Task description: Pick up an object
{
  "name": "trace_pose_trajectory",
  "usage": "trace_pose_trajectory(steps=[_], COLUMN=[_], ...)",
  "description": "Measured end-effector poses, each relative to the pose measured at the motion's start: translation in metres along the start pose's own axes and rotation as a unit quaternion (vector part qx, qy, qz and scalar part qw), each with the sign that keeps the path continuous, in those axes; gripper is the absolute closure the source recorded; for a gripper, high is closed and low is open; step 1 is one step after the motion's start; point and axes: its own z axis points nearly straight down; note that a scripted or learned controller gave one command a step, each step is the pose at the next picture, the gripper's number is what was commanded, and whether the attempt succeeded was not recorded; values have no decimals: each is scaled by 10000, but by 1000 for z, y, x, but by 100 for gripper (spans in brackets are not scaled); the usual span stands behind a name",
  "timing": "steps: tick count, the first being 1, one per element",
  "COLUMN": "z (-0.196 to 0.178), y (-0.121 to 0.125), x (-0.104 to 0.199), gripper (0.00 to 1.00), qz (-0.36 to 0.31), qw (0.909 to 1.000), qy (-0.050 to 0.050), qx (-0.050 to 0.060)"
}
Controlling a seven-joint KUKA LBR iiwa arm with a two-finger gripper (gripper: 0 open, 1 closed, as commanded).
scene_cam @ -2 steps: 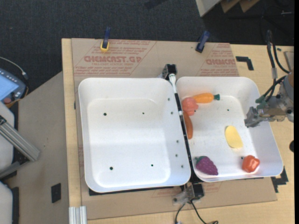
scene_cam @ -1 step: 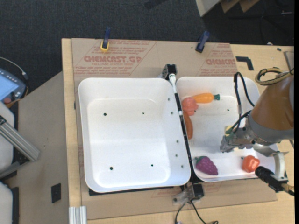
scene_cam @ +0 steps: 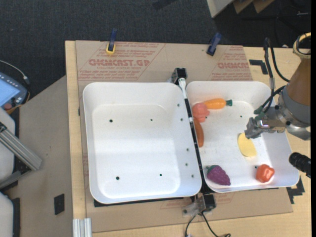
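While the end effector (scene_cam: 257, 128) hovers just above the yellow lemon (scene_cam: 247, 145) in the right bin (scene_cam: 232, 89), finger state can't be told; risk: off-centre descent nudges the rounded lemon aside, empty grasp.

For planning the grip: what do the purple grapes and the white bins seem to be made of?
Purple grapes: probably moulded plastic or rubber; uniform colour, dull bumpy surface. White bins: likely thin formed plastic; smooth, faintly glossy, with rounded corners and rolled rims.
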Motion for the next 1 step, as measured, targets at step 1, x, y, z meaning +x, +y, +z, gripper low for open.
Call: trace_pose_trajectory(steps=[1], z=[124], y=[-7], x=[14], gripper=[100], qz=[23], qw=[9999], qy=[26], qx=[128])
